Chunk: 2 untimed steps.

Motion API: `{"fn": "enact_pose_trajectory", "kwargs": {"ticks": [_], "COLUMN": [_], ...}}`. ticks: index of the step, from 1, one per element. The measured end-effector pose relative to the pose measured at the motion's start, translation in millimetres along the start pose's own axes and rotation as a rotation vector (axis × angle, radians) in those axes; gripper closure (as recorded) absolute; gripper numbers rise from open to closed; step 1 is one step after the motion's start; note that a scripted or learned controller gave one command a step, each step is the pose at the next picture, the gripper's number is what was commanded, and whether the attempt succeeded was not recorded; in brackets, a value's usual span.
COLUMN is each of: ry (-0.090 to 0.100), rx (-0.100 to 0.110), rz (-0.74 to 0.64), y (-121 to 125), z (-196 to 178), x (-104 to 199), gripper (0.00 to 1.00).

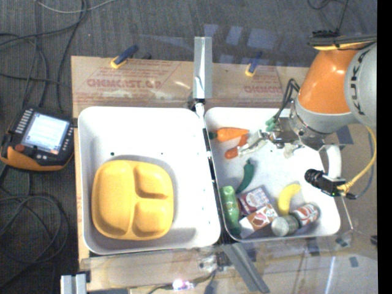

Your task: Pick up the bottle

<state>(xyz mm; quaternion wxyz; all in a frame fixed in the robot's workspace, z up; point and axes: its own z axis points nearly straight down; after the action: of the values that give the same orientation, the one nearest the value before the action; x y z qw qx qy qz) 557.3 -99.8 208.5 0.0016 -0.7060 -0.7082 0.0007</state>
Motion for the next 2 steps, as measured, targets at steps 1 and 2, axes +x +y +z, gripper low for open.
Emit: {"fn": "enact_pose_trajectory", "kwargs": {"ticks": [1, 2], "ry": [0.000, 0.000], "rx": [-0.003, -0.002], "rz": [-0.226, -0.119], "y": [-11, 6], "z": [116, 52], "x": [-53, -36], "gripper": [0.00, 0.00]}}
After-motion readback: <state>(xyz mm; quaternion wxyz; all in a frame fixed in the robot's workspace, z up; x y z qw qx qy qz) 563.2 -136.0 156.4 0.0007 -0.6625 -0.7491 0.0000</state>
